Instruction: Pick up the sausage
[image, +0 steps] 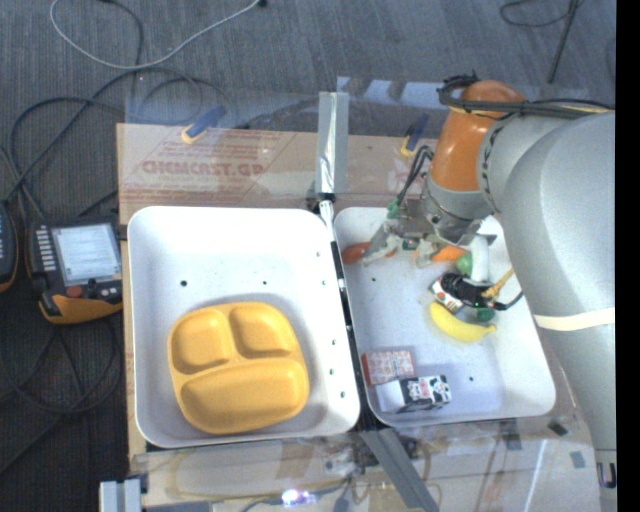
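While grey-and-orange arm's two-finger gripper (405, 232) hangs low at upper left of right white bin (520, 395), finger state cannot be told. Small reddish-orange sausage (354, 252) lies just beside it near bin's left wall. Likely light, smooth, slippery toy; grasp across middle.

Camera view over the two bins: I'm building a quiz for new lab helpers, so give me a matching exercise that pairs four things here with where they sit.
Things:
1. yellow divided plate
2. banana
3. small red card
4. claw

Places:
A. near the front of the right bin, beside a small black and white toy
B. over the far end of the right bin
C. in the left bin, toward its near side
D. middle of the right bin, by its right wall

Pairs: 1-C, 2-D, 3-A, 4-B
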